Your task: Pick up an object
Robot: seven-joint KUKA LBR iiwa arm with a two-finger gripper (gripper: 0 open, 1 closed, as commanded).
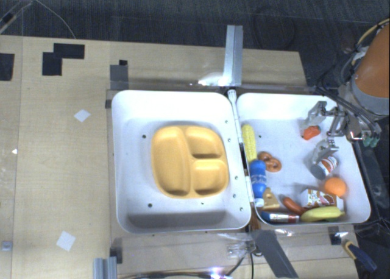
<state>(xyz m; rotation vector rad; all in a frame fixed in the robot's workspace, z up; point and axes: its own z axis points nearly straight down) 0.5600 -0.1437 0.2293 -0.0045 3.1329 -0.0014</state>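
Camera view looks down on a wooden bench [55, 168] carrying two shallow white bins side by side. In the left bin [131, 119] lies a yellow divided tray [189, 161], roughly in the middle, with one long compartment on its left and two smaller ones on its right.

In the right bin [280, 113] the objects crowd the left wall and the near edge. A corn cob [248, 142] lies along the left wall, pointing far to near. Just near of it sits a blue bottle [258, 177], with a pretzel [270, 162] touching or just beside its right side. Along the near edge lie a red sausage-like piece [290, 204], a banana [321, 214] and a white carton [320, 198], packed close together. An orange ball [334, 186] sits just far of the carton, near the right wall.

The arm reaches in from the right, its orange band [373, 64] at the frame's edge. The gripper [323, 130] hangs over the far right part of the right bin. Whether its claw is spread or pressed together cannot be told. A small red-orange piece [311, 131] lies just beside the left finger, and a small can [327, 165] with a red and white label lies just near of the gripper. Nothing can be seen pinched between the fingers.
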